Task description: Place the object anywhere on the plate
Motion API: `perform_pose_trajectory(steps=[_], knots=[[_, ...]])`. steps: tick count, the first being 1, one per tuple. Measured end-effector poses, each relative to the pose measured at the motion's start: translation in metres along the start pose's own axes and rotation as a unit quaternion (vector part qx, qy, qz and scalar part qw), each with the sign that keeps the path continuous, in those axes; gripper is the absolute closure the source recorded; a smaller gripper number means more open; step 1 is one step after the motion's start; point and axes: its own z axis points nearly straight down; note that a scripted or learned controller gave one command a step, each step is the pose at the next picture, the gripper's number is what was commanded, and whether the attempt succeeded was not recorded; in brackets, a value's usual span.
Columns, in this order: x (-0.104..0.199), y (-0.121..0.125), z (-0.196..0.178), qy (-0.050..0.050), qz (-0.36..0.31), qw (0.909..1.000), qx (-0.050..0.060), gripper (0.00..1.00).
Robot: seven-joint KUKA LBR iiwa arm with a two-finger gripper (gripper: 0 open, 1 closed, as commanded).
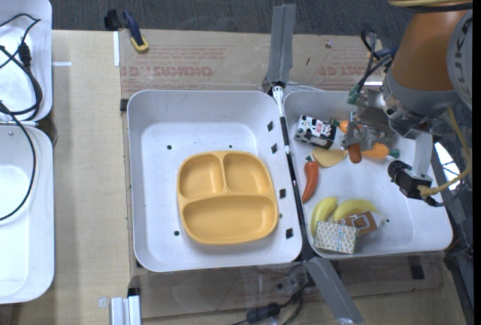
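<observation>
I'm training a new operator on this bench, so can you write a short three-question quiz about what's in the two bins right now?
1. True or false: the yellow plate lies in the left bin.
2. Which of these lies beside the bananas in the right bin? A) a spoon B) a small box C) a cup
3. Fill the blank: the red chili pepper lies near the right bin's ____ wall.

Key: 1 true. 2 B. 3 left, the wall next to the other bin.
</observation>
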Motion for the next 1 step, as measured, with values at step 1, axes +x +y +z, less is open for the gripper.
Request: perform_pose_trajectory(steps=[1], knots=[[0.0669, -0.0064, 0.0483, 0.0, -0.071, 0.9975, 0.001, 1.0]])
